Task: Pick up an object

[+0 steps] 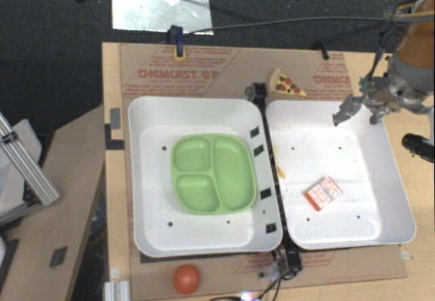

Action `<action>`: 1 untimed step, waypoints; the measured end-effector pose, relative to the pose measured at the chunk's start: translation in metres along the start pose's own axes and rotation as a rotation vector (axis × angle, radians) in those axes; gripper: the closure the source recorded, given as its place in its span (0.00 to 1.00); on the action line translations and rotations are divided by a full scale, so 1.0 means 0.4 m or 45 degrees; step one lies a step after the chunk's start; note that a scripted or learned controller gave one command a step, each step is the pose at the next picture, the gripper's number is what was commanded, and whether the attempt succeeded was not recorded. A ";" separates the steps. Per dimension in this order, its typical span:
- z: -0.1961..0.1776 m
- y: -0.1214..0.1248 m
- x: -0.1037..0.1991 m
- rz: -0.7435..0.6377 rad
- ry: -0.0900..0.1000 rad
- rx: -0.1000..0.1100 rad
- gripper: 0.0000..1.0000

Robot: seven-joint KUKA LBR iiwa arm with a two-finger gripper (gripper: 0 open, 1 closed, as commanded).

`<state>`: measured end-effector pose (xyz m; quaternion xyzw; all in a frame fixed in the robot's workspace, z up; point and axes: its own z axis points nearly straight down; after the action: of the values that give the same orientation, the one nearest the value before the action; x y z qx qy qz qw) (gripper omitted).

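One small box (323, 193) lies flat in the right bin (394, 225), probably light, stiff card; a grip across its short sides looks best. The pincer (360, 111) hangs spread and empty over the bin's far rim, well apart from it.

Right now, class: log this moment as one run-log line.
end effector: open, over right bin's far edge, holding nothing | orange packet: in right bin | green tray: in left bin
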<state>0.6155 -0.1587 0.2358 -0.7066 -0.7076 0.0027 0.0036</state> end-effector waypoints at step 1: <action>-0.016 0.006 0.001 -0.003 -0.002 -0.014 0.00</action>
<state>0.6178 -0.1585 0.2420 -0.7059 -0.7083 -0.0004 -0.0008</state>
